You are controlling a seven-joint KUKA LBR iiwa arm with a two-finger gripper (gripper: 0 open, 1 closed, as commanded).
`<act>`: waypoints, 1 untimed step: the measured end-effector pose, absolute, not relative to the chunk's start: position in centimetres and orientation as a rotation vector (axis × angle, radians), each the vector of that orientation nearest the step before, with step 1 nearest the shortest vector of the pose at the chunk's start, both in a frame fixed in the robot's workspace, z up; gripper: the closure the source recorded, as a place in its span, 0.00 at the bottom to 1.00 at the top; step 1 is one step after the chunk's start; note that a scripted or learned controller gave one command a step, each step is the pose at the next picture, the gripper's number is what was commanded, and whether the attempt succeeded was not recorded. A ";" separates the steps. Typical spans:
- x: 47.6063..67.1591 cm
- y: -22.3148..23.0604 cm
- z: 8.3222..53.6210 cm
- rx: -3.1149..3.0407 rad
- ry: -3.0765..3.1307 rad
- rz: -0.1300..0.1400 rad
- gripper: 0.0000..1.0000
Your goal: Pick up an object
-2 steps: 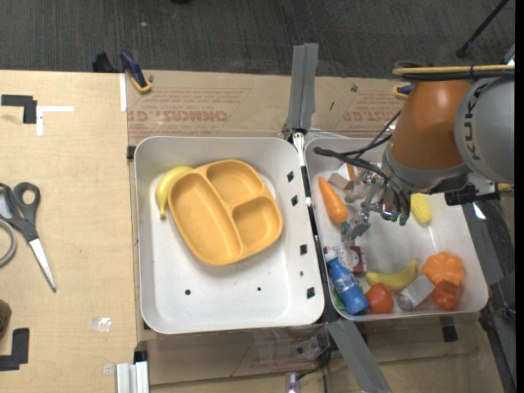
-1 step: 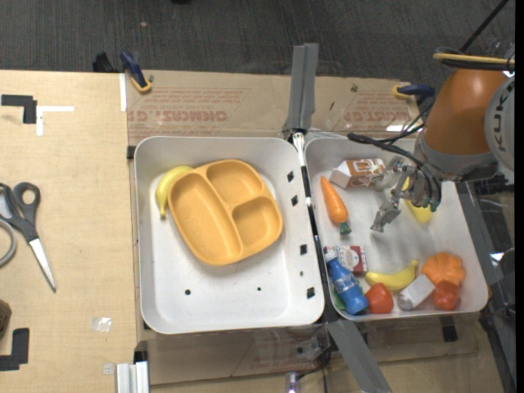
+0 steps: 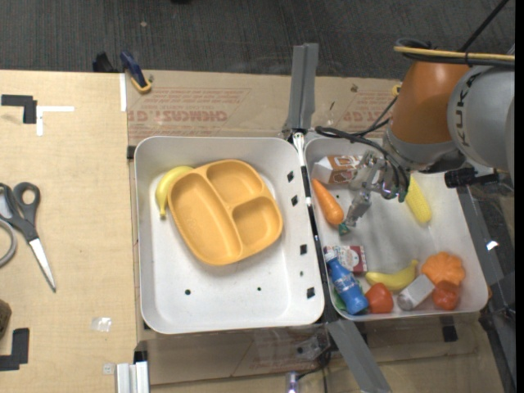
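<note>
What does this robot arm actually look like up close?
The arm is a thick, rounded grey casing with a broad orange band above the wrist and part of the dark lettering KUKA on its side. Thin black cables trail around the wrist. The gripper is small, metallic and silvery, much slimmer than the arm.

Right bin (image 3: 471, 244) contents: carrot (image 3: 328, 202) at 9 o'clock, slanted; small carton (image 3: 341, 169) at 11; yellow corn-like piece (image 3: 417, 201) at 2; blue bottle (image 3: 345, 282) at 7; banana (image 3: 391, 276), tomato (image 3: 379, 298), grey block (image 3: 416, 291) at 6; orange pumpkin-like toy (image 3: 444, 268) at 5.
</note>
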State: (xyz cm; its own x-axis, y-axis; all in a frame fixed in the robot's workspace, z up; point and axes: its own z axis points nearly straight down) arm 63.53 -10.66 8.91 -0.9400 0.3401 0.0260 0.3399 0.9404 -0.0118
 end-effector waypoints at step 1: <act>57.9 -12.2 9.2 -0.590 -3.088 0.000 0.00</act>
State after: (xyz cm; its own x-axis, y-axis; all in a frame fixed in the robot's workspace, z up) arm 57.88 -12.23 9.23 -0.9296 0.3686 -0.0023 0.3686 0.9296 0.0002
